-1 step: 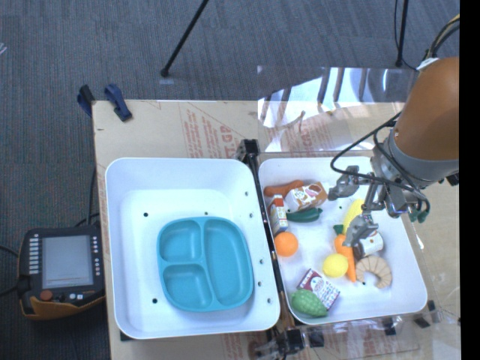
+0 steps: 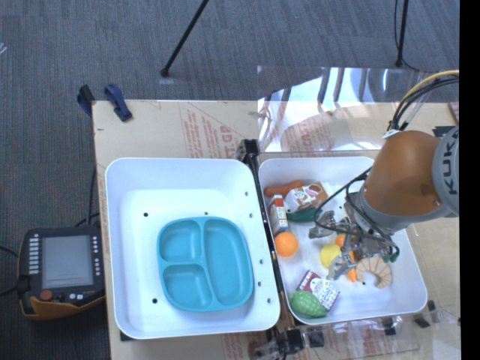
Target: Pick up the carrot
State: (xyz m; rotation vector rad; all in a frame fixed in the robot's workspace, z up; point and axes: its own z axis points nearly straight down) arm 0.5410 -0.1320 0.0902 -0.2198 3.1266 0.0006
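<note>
The carrot [image 2: 349, 274] shows as small orange patches in the right bin [image 2: 409, 291], mostly hidden under the gripper. My gripper [image 2: 349, 255] hangs low over the middle of this bin, directly above the carrot, between a yellow lemon [image 2: 329, 256] on its left and a tan croissant-like piece [image 2: 377, 272] on its right. The orange wrist band [image 2: 405, 175] sits above it and covers part of the bin.
The right bin also holds an orange ball [image 2: 286, 244], a green lumpy item [image 2: 306, 304], a red packet [image 2: 319, 287], a small bottle [image 2: 278, 211], a sausage [image 2: 286, 189] and a printed packet [image 2: 307, 196]. A blue divided plate [image 2: 204, 263] lies in the left bin [image 2: 127, 193].
</note>
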